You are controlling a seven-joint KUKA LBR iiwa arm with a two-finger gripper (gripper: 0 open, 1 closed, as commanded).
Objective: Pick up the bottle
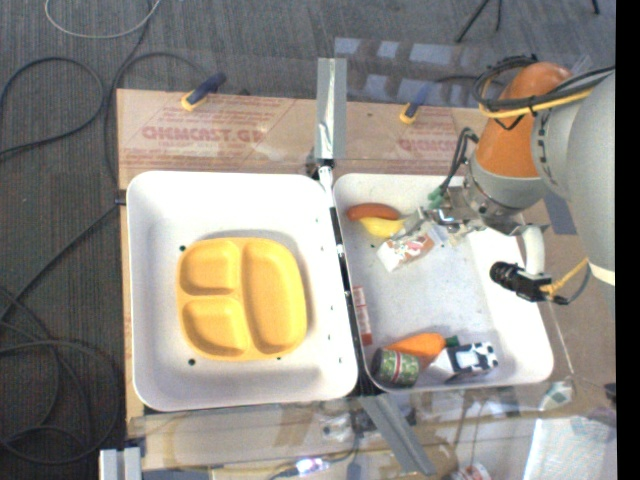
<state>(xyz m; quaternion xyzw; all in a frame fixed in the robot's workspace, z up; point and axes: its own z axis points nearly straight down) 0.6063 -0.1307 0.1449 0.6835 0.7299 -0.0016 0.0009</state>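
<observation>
Can't tell the gripper (pixel 443 211) state; I'd centre it over the white plastic bottle (pixel 406 251) before closing.

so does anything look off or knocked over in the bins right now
Nothing spilled or broken. The right bin is a jumble: a packet lies askew below the gripper, and a green can lies tipped on its side by the carrot. The yellow tray sits flat.

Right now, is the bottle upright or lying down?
Lying down: the bottle rests flat on its side in the right bin, beneath the gripper.
</observation>
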